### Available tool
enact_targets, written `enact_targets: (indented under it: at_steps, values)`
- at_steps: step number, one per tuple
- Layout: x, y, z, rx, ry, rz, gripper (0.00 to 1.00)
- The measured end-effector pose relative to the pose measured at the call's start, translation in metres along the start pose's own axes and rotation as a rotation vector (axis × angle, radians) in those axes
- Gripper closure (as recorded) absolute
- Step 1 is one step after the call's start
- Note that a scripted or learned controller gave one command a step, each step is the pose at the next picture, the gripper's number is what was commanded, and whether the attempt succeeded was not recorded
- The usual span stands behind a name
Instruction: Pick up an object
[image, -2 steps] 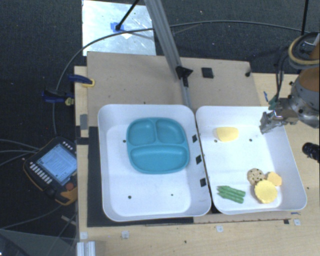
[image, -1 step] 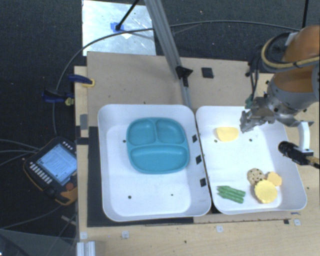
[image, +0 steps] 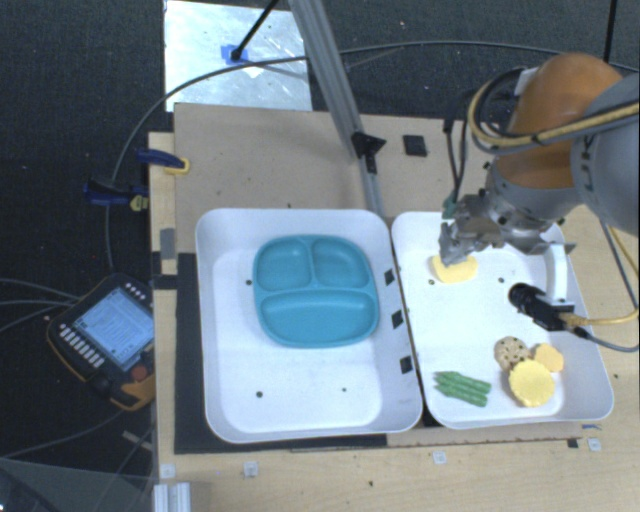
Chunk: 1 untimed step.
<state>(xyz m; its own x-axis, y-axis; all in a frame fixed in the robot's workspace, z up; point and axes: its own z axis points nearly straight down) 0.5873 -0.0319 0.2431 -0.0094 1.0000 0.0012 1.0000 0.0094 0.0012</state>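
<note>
Left bin (image: 230, 400): holds a blue divided plate (image: 315, 290), well apart from the arm.
Right bin (image: 590, 395): a yellow slice (image: 458, 270) lies at its far left.
Gripper (image: 460, 245): directly above the slice, touching or nearly; grip state cannot be told.
Near right corner: green beans (image: 462, 387), cookie (image: 511, 351).

Brown bench (image: 270, 170): two white bins side by side, left bin (image: 225, 330) & right bin (image: 590, 390), touching at middle.

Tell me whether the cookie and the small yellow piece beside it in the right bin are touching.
Apart. The camera view shows a thin strip of white bin floor between the cookie and the small yellow piece.
</note>
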Motion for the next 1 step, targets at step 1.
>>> enact_targets:
  at_steps: [1]
  values:
    - [0.0507,0.0114,-0.0063,-0.002,0.001,-0.001,1.0]
